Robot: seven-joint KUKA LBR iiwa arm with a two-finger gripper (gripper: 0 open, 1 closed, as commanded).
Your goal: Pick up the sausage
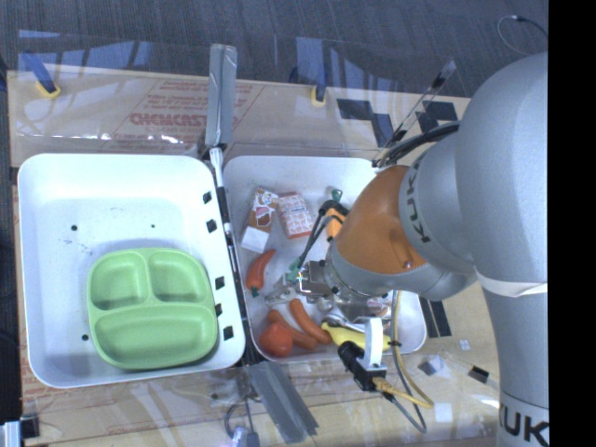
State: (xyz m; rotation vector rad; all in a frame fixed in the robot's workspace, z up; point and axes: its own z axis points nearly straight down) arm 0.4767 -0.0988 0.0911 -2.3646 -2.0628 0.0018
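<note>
My jaws (pixel 300 285): low in right bin (pixel 396 170), hidden under my wrist; opening cannot tell, nothing seen held. Sausage (pixel 260 269): reddish-orange link near bin's left wall, just beside jaws at about 10 o'clock. Long axis runs 1 to 7 o'clock. Orange carrot-like pieces (pixel 307 319) and red tomato (pixel 276 341) lie at 5 to 7 o'clock, easy to mistake. Judgement: need short shift toward 10, closing line across axis.

Landmark: we take the green plate (pixel 149 307), lying in the left bin (pixel 56 203).
Arm (pixel 410 231): we see it over the right bin (pixel 307 168), right of the plate.
Sausage (pixel 260 269): right of the plate, in the right bin.
</note>
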